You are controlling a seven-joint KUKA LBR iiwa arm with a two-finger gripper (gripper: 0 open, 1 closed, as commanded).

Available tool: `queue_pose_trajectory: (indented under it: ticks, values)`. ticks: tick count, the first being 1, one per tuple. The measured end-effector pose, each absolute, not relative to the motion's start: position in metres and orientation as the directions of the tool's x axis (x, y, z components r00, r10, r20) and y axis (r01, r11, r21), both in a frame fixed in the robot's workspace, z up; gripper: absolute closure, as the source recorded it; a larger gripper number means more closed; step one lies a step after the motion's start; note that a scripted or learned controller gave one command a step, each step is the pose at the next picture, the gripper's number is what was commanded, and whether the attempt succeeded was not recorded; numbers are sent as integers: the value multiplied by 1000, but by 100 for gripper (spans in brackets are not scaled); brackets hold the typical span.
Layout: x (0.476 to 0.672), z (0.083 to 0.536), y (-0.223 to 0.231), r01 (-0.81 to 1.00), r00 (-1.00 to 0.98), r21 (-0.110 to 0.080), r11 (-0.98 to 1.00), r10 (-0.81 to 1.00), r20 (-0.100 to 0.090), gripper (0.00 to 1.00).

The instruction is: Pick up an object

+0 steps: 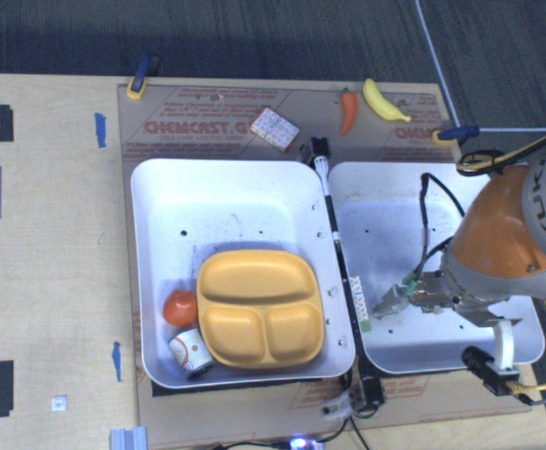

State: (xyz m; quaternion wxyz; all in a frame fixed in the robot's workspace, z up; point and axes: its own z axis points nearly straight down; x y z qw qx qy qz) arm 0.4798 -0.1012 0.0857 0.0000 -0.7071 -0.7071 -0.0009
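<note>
The yellow divided tray is lying in the left bin, toward that bin's near side. A red tomato-like thing is sitting just left of the tray, and a small white can is lying at the tray's near-left corner. Right of the tray, in the right bin, the gripper is hanging low. A banana and a red pepper are lying beyond the tray, behind the bins.

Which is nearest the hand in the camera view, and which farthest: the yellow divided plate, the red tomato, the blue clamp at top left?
1. Yellow divided plastic plate, left bin, nearest the hand.
2. Red tomato, beyond the plate's left edge.
3. Blue clamp, bench's top left corner, farthest.
</note>
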Motion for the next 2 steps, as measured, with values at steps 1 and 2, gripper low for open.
queue_pose_trajectory:
  ticks: [1,2]
  values:
    - [480,86,-174,1000,1,3,-1,1000,-2,0]
    - [479,91,-153,1000,-1,0,1,1000,1,0]
